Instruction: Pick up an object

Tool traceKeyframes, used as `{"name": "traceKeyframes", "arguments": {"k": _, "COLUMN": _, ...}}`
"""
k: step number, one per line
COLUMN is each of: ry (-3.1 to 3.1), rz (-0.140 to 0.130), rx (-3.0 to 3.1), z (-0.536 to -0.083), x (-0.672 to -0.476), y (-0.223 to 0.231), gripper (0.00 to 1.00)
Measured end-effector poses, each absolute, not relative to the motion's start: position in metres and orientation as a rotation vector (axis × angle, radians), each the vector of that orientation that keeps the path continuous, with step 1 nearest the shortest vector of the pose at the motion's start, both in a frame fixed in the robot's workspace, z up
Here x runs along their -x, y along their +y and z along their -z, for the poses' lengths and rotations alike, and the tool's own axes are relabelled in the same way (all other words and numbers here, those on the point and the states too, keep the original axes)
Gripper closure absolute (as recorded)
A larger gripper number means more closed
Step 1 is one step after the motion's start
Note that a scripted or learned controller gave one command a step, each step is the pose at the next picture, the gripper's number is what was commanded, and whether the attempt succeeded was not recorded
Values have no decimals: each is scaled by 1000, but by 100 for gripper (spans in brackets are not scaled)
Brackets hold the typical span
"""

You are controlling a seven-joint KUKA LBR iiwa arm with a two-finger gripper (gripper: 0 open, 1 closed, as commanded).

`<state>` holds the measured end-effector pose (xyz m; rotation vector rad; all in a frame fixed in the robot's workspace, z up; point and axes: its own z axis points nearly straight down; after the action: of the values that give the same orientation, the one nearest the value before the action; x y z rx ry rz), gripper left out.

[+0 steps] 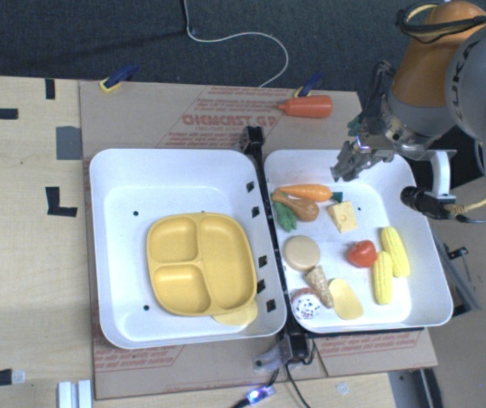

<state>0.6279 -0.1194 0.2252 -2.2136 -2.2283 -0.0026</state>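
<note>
In the camera view, we see the gripper [346,169] above the right bin [421,311], holding nothing; how wide the fingers stand, we cannot tell. The carrot [307,191] lies near; crowded toys may spoil our grasp.

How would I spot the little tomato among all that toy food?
Look in the right-hand white bin, toward its right half. The tomato lies just left of two yellow corn cobs and below a cheese wedge. It is the only round red piece there.
</note>
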Motion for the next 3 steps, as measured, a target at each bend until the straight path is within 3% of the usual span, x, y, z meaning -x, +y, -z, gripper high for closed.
{"name": "traceKeyframes", "arguments": {"k": 1, "ry": -2227, "rz": -1, "rx": 2213, "z": -214, "x": -635, "y": -65, "gripper": 100}}
{"name": "traceKeyframes", "arguments": {"k": 2, "ry": -2226, "rz": 1, "rx": 2216, "z": -233, "x": -642, "y": -30, "gripper": 100}}
{"name": "traceKeyframes", "arguments": {"k": 3, "ry": -2222, "rz": -4, "rx": 2219, "z": -216, "x": -641, "y": -25, "gripper": 100}}
